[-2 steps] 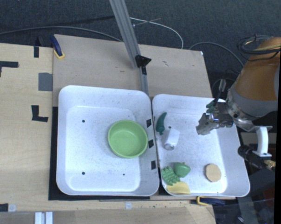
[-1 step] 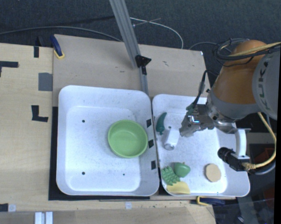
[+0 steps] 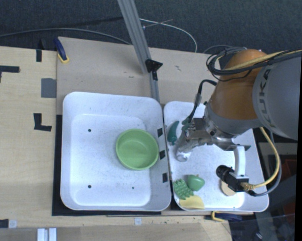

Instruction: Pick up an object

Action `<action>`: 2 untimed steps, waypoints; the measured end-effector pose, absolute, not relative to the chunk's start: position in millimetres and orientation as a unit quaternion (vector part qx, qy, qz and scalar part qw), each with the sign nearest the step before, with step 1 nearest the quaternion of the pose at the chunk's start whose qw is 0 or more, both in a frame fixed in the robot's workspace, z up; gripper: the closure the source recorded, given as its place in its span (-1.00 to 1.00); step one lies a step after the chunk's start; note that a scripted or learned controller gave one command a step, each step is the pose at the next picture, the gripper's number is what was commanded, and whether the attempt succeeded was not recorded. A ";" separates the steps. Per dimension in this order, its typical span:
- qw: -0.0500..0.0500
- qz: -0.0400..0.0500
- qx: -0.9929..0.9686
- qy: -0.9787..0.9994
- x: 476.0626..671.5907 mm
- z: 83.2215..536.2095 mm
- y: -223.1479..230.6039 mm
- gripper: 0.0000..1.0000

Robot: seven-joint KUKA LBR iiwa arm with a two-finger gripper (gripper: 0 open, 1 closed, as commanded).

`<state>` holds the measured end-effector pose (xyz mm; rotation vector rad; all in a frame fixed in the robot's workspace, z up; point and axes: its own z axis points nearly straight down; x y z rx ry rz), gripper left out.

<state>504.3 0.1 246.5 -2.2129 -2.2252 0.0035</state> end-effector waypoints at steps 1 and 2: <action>0.002 0.001 -0.705 -0.709 505.1 248.0 48.6 1.00; 0.002 0.002 -0.705 -0.709 494.1 230.8 98.4 1.00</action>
